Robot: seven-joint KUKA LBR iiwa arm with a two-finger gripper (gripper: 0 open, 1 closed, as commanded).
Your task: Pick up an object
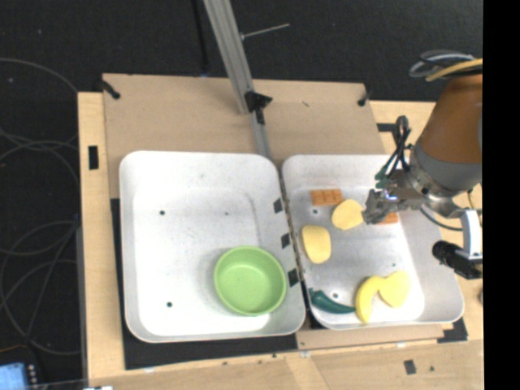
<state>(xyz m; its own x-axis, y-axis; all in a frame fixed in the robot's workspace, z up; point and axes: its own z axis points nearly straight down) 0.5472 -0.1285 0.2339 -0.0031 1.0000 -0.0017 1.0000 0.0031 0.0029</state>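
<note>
The left bin (162, 185) carries 1 green bowl (250, 279) at its near right corner. In the right bin (422, 258), 1 yellow oval piece (317, 244) lies near the left wall, a dark green item (327, 301) sits at the near edge, an orange block (326, 197) lies farther back, another yellow piece (347, 214) rests mid-bin, and 2 more yellow pieces (382, 292) lie near the front. The gripper (379, 207) sits just right of that mid-bin yellow piece, and whether it is spread or closed cannot be told.
</note>
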